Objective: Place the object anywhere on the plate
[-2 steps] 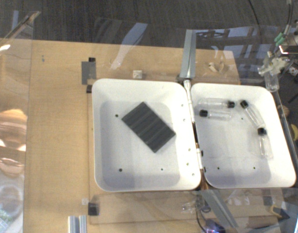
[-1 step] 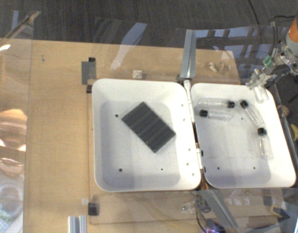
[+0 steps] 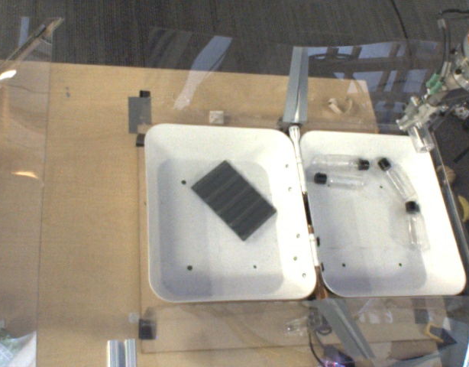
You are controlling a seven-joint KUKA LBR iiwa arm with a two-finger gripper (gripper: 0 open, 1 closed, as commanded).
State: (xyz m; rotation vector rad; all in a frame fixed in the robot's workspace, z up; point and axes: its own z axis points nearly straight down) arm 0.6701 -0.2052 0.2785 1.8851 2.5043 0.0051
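Vials in rt bin, well apart from jaws at upper rt; jaw state unclear.

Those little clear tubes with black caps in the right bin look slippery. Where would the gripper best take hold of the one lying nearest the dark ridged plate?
Probably at mid-body, coming straight down from above. That clear plastic tube with the black cap lies flat and roughly crosswise in the white right bin, so its long sides are exposed. Fingers closing across the narrow width, not along the length, should suit its round shape. A second tube lies close behind it, leaving little room there.
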